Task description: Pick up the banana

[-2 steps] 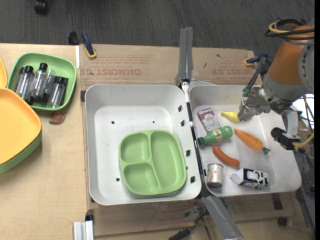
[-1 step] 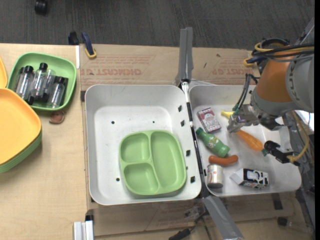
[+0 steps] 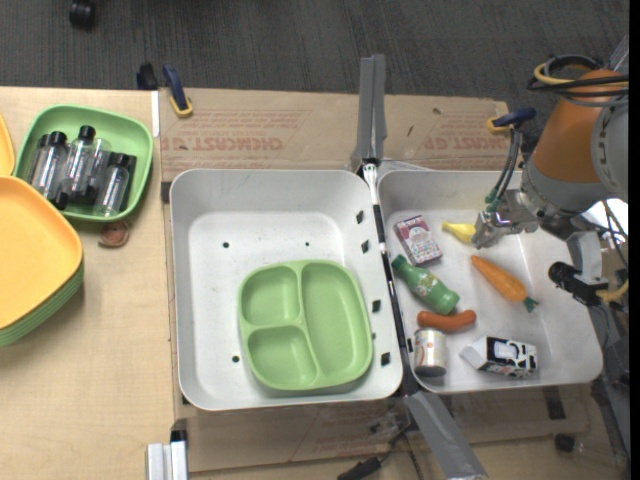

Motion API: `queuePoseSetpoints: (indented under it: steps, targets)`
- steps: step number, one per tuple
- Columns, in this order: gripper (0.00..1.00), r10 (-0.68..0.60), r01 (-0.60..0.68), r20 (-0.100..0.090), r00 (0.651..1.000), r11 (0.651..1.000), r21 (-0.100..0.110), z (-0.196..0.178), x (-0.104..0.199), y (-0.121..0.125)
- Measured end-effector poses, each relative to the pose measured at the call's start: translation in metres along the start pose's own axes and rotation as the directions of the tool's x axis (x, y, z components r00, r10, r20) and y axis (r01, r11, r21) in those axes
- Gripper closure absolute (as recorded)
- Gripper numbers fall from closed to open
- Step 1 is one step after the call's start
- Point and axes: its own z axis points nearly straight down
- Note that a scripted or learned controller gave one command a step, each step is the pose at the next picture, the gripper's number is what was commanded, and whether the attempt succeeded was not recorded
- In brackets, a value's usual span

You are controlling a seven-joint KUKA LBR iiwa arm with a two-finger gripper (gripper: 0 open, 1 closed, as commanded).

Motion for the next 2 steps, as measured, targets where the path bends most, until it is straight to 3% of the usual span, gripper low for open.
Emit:
queuePoseSetpoints:
  steps: [1, 2]
  targets:
    - [1.0, 0.054, -0.054, -0.001, 0.999, 0.999, 0.003, 0.019, 0.035, -0.012]
    - [1.0, 0.144, -0.144, 0.0, 0.99, 0.99, 0.003, -0.066, 0.043, -0.027]
